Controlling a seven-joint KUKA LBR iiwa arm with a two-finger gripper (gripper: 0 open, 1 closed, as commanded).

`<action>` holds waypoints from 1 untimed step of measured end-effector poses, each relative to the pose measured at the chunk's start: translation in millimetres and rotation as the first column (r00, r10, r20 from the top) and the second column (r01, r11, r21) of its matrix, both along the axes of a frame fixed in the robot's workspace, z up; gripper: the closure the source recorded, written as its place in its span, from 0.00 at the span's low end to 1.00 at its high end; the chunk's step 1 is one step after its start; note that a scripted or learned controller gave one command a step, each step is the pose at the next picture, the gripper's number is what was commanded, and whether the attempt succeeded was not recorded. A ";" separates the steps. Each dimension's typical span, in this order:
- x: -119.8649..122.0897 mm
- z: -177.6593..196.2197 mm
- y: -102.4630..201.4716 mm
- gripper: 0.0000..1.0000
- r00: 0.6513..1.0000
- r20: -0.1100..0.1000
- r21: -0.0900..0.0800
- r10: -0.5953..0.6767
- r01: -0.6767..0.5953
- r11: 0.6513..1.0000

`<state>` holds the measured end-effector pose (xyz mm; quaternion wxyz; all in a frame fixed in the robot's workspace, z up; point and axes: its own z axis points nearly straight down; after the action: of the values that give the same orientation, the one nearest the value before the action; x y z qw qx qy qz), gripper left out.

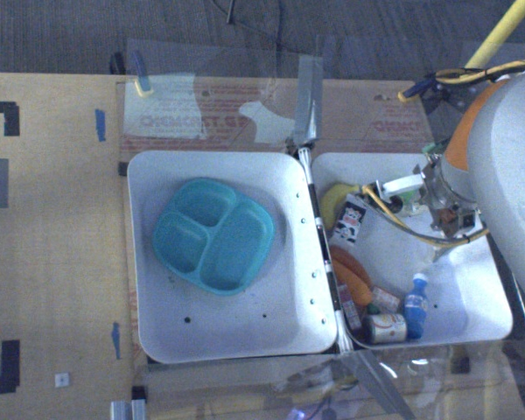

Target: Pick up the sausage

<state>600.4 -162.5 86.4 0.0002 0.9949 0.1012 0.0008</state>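
The sausage [351, 275], an orange-brown curved piece, lies along the left wall of the right bin [472, 322], pointing toward the front. The arm comes in from the right, its orange band near the bin's back right corner. My gripper [364, 206] hangs over the back left part of that bin, just behind the sausage and beside a yellow round item [334, 201]. Its black-and-white tip sits a little above the sausage's far end. Nothing shows the sausage in its grasp.
A blue bottle [415, 305], a small can [388, 327] and a small pinkish item [385, 298] crowd the front of the right bin near the sausage. The left bin [157, 322] holds a teal divided plate [213, 234]. Yellow cables loop under the wrist.
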 end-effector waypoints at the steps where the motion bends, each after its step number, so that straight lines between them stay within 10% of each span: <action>1: 0.6 10.8 2.9 1.00 1.000 -0.003 0.000 0.008 -0.008 1.000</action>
<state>601.0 -159.7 97.3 0.0001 0.9945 0.1050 -0.0009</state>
